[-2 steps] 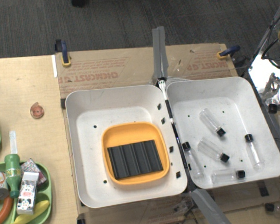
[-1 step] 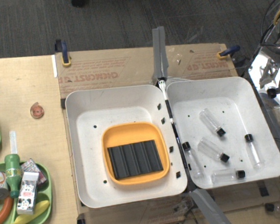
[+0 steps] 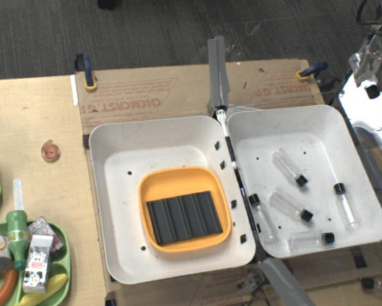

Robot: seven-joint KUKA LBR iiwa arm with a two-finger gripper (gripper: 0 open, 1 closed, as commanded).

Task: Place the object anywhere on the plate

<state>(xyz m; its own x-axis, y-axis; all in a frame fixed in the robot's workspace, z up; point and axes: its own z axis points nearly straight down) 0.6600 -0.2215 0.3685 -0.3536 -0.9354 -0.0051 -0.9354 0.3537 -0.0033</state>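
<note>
Over in the right bin (image 3: 352,133), five clear vials (image 3: 289,205) with black caps are scattered loose. Most sit toward the near edge, one is up by the middle, and none touch each other as far as I can see. The orange plate (image 3: 180,177) sits mid left bin (image 3: 111,157), with a dark ribbed slab (image 3: 184,217) lying flat on it.

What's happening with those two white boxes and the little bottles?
Nothing is being handled right now. The left white bin holds an orange plate with a dark ridged block lying on it. The right white bin has several small clear vials with black caps scattered on its floor. None of those vials is on the plate yet, so the placing step looks not yet done.
</note>
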